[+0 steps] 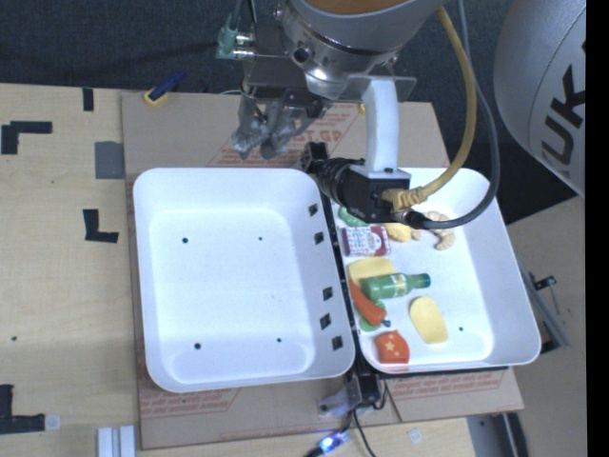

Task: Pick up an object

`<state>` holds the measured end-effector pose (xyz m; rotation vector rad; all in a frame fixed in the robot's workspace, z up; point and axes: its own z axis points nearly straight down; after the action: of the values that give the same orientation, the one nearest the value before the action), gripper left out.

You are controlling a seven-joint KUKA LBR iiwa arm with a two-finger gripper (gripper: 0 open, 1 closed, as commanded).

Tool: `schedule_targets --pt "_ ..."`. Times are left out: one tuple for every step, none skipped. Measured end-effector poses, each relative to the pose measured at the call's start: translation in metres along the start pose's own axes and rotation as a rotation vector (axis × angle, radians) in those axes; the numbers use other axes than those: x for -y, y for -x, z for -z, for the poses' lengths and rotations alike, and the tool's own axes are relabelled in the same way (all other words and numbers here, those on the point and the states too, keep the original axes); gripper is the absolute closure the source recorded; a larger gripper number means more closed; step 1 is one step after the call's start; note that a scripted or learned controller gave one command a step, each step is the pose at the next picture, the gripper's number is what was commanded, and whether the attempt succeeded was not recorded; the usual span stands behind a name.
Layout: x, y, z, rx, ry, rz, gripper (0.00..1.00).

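Hovering: gripper [270, 133] hung high beyond the bins, fingers apart, nothing between them | green bottle [395, 285] sat unpicked, below-right | pickup pending

Both bins [228, 255] look like smooth white plastic with a soft sheen. The desk [57, 284] is matt, pale wood-grain board, with brown cardboard [190, 127] under the bins. The bottle [395, 285] is glossy green; the arm [362, 17] shows polished grey metal

The arm's pincer [269, 133] hangs above the desk [57, 255] behind the left bin [162, 198], while a green bottle [395, 285], carrot [366, 306] and lemon [428, 319] lie in the right bin [495, 284].
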<state>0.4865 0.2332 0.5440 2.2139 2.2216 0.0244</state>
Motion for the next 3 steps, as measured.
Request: schedule_targets --pt "0.007 0.011 -0.16 0.016 -0.032 -0.004 1.0" --pt "-0.036 0.003 -0.273 0.013 -0.024 -0.003 1.0" --pt "-0.094 0.001 -0.185 0.005 -0.006 -0.002 1.0"
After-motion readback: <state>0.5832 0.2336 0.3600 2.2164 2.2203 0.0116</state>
